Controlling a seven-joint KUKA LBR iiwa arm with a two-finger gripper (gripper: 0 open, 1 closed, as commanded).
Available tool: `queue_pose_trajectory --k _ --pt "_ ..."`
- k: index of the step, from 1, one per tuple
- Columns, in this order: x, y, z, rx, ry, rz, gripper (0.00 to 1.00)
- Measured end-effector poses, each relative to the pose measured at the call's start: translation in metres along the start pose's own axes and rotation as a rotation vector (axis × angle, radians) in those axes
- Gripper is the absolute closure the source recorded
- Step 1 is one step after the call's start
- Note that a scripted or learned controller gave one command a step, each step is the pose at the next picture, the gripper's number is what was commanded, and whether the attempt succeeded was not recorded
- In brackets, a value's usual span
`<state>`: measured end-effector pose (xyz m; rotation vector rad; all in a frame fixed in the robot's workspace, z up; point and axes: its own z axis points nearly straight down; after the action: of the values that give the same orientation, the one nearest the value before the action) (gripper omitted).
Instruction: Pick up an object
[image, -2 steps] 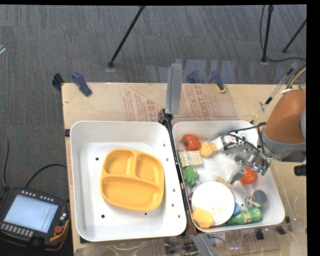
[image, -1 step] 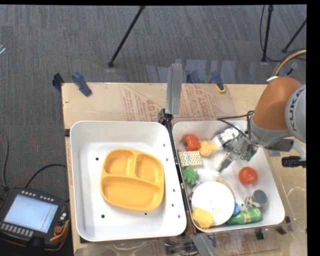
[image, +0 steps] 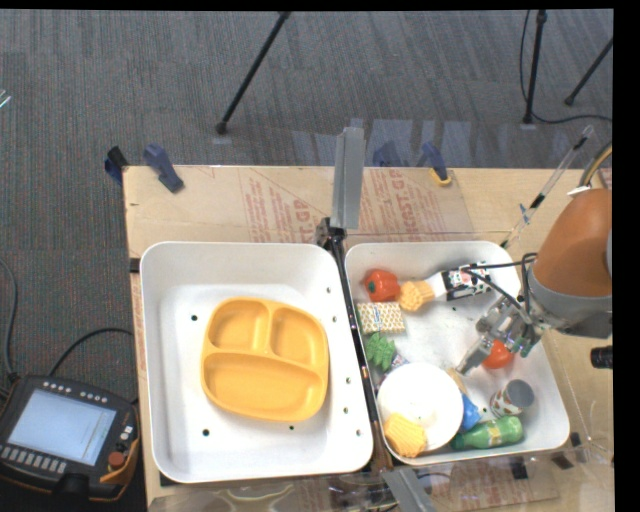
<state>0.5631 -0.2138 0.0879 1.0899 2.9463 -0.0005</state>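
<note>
I'm hovering my gripper (image: 490, 350) low in the right bin (image: 553, 395), fingers spread around a small orange-red toy (image: 497, 355) sitting between them. Not lifting yet; I'm judging closing and raising remain.

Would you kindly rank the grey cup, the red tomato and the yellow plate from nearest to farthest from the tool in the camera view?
Measured from the tool in the right bin:
1. Grey cup, just below it, near the bin's lower right corner.
2. Red tomato, up and to the left in the same bin, near the divider.
3. Yellow plate, far left, in the left bin.
</note>
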Motion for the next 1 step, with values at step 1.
queue_pose_trajectory --k 1 --pt "-0.0546 0.0452 0.0029 0.010 0.014 -0.058 0.00"
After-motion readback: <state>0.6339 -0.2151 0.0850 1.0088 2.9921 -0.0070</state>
